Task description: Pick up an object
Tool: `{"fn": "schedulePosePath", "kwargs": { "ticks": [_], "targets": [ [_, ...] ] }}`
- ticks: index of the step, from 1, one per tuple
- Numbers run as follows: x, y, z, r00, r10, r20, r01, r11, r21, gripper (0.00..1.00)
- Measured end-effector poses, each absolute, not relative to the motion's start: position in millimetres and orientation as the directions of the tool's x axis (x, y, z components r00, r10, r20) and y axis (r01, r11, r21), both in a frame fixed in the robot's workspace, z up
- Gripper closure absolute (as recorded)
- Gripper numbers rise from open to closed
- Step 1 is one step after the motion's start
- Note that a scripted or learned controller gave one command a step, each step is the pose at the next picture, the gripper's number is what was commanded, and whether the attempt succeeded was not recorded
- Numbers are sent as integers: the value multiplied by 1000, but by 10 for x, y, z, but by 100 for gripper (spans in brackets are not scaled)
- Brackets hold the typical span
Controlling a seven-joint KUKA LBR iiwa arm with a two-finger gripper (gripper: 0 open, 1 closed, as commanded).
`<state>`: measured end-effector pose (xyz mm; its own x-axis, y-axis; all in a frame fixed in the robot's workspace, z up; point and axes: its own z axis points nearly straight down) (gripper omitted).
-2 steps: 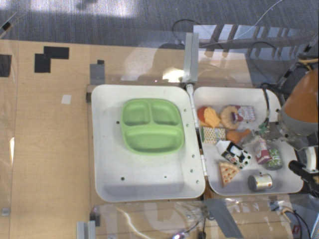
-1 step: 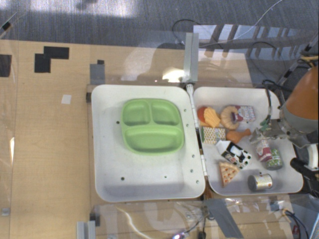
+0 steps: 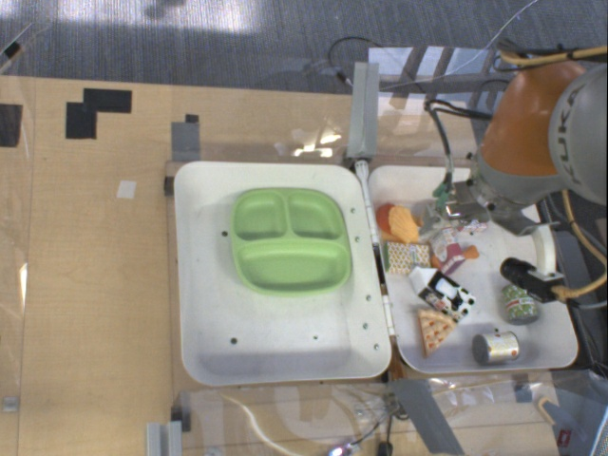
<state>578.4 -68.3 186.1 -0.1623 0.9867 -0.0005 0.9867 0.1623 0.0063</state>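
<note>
My gripper (image 3: 454,218) hangs low over the back of the right bin (image 3: 560,354), under the arm's orange band. It is just right of an orange and red toy food (image 3: 399,222) and just above a small pink and red item (image 3: 458,254). Nothing shows clearly in its grasp. Further forward in the same bin lie a patterned card (image 3: 406,256), a black and white cow toy (image 3: 446,295), a pizza slice (image 3: 435,331), a silver can (image 3: 496,347) and a green can (image 3: 519,305).
A green divided plate (image 3: 288,240) lies in the left bin (image 3: 204,350). A metal divider rail (image 3: 361,122) runs between the two bins at the back. Cables trail behind the right bin.
</note>
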Motion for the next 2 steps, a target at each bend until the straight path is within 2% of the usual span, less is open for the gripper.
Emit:
{"fn": "schedulePosePath", "kwargs": {
  "ticks": [1, 2],
  "targets": [
    [6057, -240, 1851, -154, 988, 0, 988, 154, 4, 100],
    [5891, 132, 2499, -178, 984, 0, 984, 178, 6, 100]
  ]
}}
